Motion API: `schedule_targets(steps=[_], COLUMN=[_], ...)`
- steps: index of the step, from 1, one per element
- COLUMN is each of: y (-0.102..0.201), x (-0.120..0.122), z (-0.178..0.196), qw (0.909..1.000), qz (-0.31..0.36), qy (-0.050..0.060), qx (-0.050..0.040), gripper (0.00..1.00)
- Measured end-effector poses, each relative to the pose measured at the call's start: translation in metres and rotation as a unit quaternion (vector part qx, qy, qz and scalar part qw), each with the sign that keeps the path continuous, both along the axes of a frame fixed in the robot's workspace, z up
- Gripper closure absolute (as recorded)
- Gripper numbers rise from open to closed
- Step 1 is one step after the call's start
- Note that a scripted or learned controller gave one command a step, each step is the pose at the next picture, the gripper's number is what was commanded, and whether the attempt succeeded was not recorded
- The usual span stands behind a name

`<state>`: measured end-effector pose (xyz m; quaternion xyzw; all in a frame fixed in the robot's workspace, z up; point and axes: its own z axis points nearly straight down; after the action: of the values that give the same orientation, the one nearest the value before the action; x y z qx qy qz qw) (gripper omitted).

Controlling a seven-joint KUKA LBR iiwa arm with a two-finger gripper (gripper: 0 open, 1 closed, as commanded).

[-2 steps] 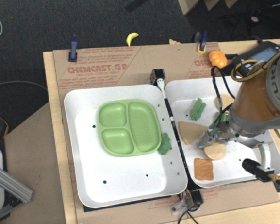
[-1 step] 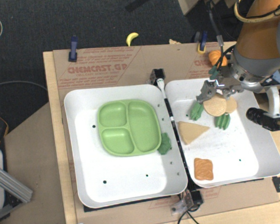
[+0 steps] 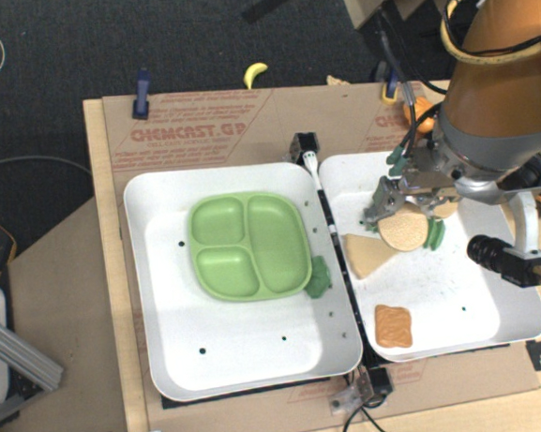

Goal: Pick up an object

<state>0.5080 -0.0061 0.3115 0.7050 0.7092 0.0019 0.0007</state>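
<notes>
- At the far left of the frame, dark carpeted floor [image 3: 26, 109] borders the tabletop [image 3: 118, 299], which is covered by a brown cardboard sheet printed with red lettering.
- A blue clamp [image 3: 140, 93] grips the cardboard's upper left edge, and a small yellow banana-shaped item [image 3: 255, 72] lies just beyond the top edge, a little right of the clamp.
- The left bin [image 3: 169, 341] sits left of centre and holds a light green divided plate [image 3: 250, 245] with three compartments, lying flat in the bin's upper middle.
- A small dark green piece [image 3: 317, 277] rests touching the plate's lower right corner, near the bin's right wall.
- The right bin [image 3: 492, 323] lies just beside the left one, right of centre.
- In it, a tan wedge [image 3: 365, 254] lies near the left wall, and an orange-brown square piece [image 3: 393, 326] rests lower down, near the bottom edge.
- A round tan disc [image 3: 404, 231] lies in the bin's upper middle, its left edge touching the wedge, with a slim green piece [image 3: 435, 234] just to its right.
- The end effector [image 3: 396, 195] hangs directly over the disc's upper edge; whether its fingers are spread or closed I cannot tell, and nothing is visibly gripped.
- The grey arm with its orange band [image 3: 498, 68] fills the upper right of the frame.
</notes>
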Motion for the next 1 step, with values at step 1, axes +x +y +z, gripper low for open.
schedule_targets(steps=[1], y=[0.0512], x=[-0.0289], z=[0.0694], qw=[1.0], qz=[0.001], qy=[-0.003], qx=[0.0006], gripper=[1.0])
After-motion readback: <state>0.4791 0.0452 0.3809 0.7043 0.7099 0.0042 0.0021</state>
